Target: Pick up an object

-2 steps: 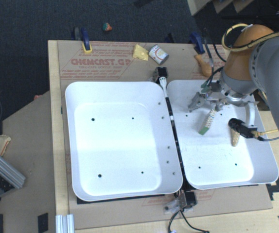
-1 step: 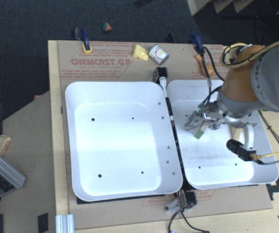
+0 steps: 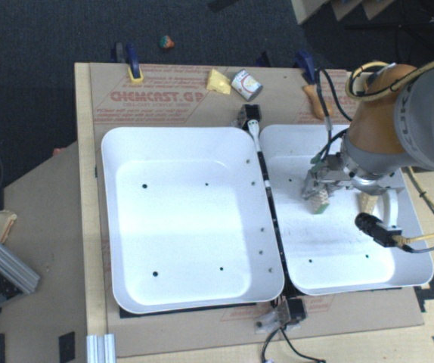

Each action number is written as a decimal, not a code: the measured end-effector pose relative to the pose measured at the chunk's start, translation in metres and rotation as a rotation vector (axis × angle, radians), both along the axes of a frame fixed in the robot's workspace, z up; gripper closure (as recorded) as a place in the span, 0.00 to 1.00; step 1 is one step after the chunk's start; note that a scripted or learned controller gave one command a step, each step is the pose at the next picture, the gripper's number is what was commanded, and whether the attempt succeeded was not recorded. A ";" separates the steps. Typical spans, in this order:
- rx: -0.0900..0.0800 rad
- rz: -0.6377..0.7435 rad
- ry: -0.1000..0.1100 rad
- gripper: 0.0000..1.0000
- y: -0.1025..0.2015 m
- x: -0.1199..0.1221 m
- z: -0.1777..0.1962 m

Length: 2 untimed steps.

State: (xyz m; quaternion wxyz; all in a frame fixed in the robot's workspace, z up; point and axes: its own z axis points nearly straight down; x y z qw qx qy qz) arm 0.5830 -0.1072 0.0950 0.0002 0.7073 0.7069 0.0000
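Both white bins are sitting rim to rim; the left bin (image 3: 187, 218) is offering broad bare floor. Over the right bin (image 3: 338, 271) the gripper (image 3: 321, 187) is hanging near the middle, well off the walls. A small greenish-tan object (image 3: 319, 200) is lying directly beneath its tips; the gripper's spread cannot be made out.

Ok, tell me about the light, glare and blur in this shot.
Camera view: even overhead light, soft shadows; the left bin is bright, nearly washed out, but without a hard glare spot; the dark floor is grainy; the arm looks soft, and the gripper over the right bin is smeared, so its fine detail cannot be read.
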 end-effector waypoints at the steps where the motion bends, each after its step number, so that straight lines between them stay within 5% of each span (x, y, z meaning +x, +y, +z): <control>1: -0.001 0.007 -0.015 1.00 0.045 0.066 0.097; 2: 0.002 0.010 -0.005 1.00 0.140 0.085 0.097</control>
